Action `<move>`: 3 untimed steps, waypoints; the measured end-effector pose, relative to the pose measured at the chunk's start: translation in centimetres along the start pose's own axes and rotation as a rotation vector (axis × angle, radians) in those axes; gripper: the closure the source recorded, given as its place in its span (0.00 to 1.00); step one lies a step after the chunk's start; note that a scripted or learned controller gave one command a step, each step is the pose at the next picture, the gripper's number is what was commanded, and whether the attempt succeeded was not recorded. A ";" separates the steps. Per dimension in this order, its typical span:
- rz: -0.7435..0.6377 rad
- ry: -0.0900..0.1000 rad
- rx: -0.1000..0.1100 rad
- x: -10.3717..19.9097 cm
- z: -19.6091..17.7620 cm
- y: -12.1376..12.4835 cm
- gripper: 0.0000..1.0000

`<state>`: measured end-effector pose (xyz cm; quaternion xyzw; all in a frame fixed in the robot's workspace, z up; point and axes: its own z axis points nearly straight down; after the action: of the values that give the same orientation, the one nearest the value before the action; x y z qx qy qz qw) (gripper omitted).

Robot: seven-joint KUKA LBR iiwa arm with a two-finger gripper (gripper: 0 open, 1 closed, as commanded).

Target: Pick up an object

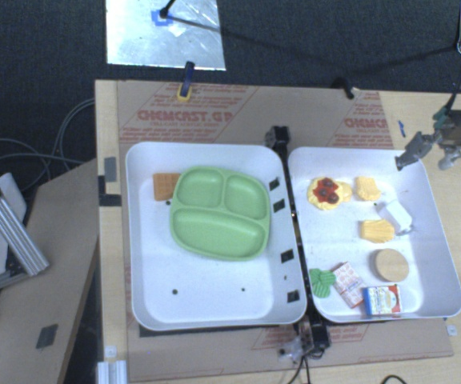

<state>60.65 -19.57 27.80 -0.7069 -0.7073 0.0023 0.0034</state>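
I see the left bin (146,238) carrying a green tray (218,213) with a cracker (163,186) at its left edge. The right bin (430,214) holds the small items: pizza (328,192), two yellow pieces (366,188) (378,230), a round biscuit (390,265), a carton (382,300), a packet (347,283) and a green leaf (321,282). My gripper (426,155) sits above the right bin's far right corner, its two fingers spread apart with nothing between them.

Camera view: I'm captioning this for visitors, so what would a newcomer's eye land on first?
The green divided plate fills the middle of the left bin. Next, the toy foods scattered in the right bin, chiefly the small pizza near its far-left corner. The gripper hangs at the right bin's far right edge.
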 end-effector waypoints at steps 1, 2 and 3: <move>-0.003 -0.002 -0.009 0.1 -0.6 0.2 0.00; -0.004 -0.001 -0.007 0.8 3.9 0.3 0.00; 0.000 -0.001 -0.005 0.2 9.9 0.4 0.00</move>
<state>60.97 -19.39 17.89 -0.7068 -0.7074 0.0007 0.0012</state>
